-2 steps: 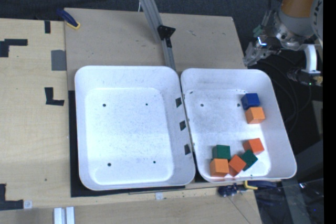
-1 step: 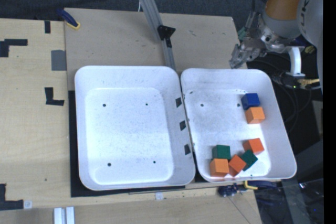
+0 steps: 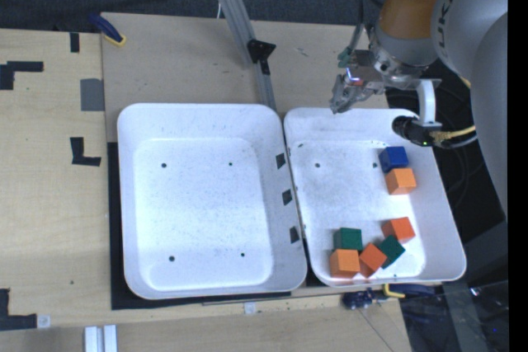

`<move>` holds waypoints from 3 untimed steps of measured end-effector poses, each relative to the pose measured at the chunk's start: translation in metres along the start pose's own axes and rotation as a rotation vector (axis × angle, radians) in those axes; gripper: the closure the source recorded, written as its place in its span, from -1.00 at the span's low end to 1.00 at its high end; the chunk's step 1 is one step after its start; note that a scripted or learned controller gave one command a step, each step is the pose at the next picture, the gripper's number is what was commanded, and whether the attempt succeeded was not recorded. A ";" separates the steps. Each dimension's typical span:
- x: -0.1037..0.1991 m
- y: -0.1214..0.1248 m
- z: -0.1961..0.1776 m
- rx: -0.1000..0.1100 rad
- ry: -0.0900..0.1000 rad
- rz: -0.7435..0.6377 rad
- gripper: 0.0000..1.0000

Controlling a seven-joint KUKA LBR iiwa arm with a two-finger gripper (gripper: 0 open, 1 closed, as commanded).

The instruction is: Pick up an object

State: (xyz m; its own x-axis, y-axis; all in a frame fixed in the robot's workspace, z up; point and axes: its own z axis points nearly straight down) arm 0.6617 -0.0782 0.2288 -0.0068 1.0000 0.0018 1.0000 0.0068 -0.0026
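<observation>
The right bin (image 3: 429, 255) holds blue, orange and green blocks (image 3: 369, 251); fingers' (image 3: 343, 97) state unclear, perhaps pressed together.

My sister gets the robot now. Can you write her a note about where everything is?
Gripper: up over the far rim of the right bin, nothing seen between its fingers.
Blocks: all in the right bin. Blue block with an orange block touching it; a cluster of orange and green blocks at the near end.
Done: nothing picked.
Left: go down, grab one, lift.
</observation>
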 end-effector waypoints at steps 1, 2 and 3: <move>0.063 0.003 -0.006 -0.001 0.001 -0.002 1.00; 0.117 -0.002 -0.014 -0.002 0.000 -0.001 1.00; 0.178 -0.011 -0.009 0.000 0.000 -0.001 1.00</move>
